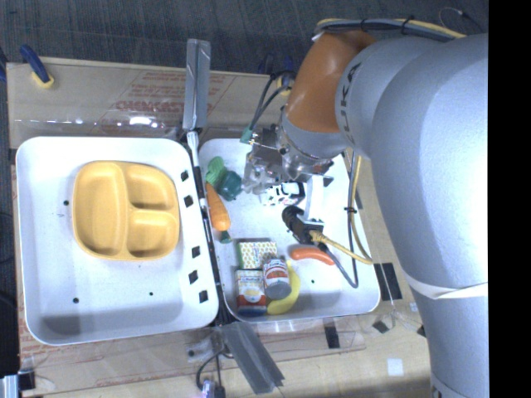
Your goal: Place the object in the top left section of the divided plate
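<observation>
Currently the end effector point(267, 175) hangs low over the right bin point(353, 293); finger state cannot be told. Nearest candidate, the green object point(224, 181), lies just beside the carrot point(217, 210): probably light, smooth plastic; grip across its middle. Divided plate point(126, 209) sits in the left bin point(41, 247).

Hidden in part behind the wrist: the black-and-white item point(286, 193) in the right bin point(357, 293). Tucked under the can point(276, 278): most of the banana point(286, 298). Too small to read: print on the boxes point(254, 253). Cut off at the right: the arm point(431, 156).
</observation>
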